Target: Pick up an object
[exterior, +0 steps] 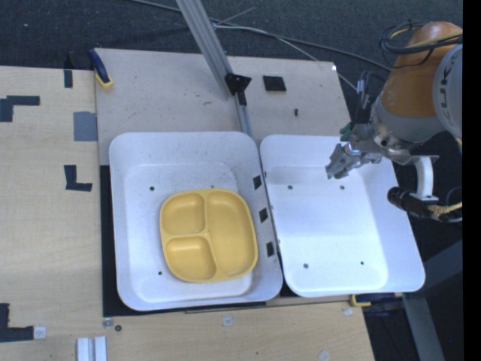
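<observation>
Early in the task, by the look of it: nothing lifted, approach not yet made. Gripper poised over the far part of the right bin, close to that bin's left side, well apart from anything worth grasping; whether spread or pressed together, cannot tell at this slant and size. Only candidate to pick up: a yellow divided plate, lying flat in the left bin, toward its near side and a little right of centre, close to the wall shared with the right bin. Rounded-rectangle shape with three compartments, two smaller ones on the left and one long one on the right. Long axis running roughly from far to near, tilted slightly so the far end leans left; open side up. Next move, probably: across the dividing walls to the left bin, then down onto a rim edge or divider ridge, since a flat shallow plate offers little else to pinch. Risk of fingers sliding off the low rim.
</observation>
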### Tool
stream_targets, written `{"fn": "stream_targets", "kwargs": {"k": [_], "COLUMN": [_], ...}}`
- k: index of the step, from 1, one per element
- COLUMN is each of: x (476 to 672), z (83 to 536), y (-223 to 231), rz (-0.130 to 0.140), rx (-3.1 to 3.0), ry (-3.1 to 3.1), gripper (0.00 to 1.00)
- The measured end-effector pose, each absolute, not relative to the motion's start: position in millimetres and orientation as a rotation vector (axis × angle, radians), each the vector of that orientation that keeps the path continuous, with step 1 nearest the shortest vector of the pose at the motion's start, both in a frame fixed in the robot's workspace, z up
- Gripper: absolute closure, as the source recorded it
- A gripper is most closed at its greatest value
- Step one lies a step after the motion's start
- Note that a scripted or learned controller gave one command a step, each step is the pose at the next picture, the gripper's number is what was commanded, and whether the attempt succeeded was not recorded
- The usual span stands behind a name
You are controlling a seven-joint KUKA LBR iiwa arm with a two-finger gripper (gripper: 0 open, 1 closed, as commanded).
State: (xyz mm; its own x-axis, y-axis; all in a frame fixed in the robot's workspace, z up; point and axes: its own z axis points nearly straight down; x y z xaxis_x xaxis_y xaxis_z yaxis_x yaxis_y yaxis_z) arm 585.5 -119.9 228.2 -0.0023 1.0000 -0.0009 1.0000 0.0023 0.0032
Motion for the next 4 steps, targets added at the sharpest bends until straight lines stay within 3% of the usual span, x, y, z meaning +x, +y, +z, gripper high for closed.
{"fn": "stream_targets", "kwargs": {"k": [1,2,4], "x": [586.2,591.0,578.5], "z": [256.1,256.3,222.8], "y": [-119.4,-63.6,42.7], "rz": [0.002,0.001,-0.003], "rx": [2.218,2.215,2.216], "ry": [2.223,2.230,2.231], "gripper": [1.00,1.00,1.00]}}
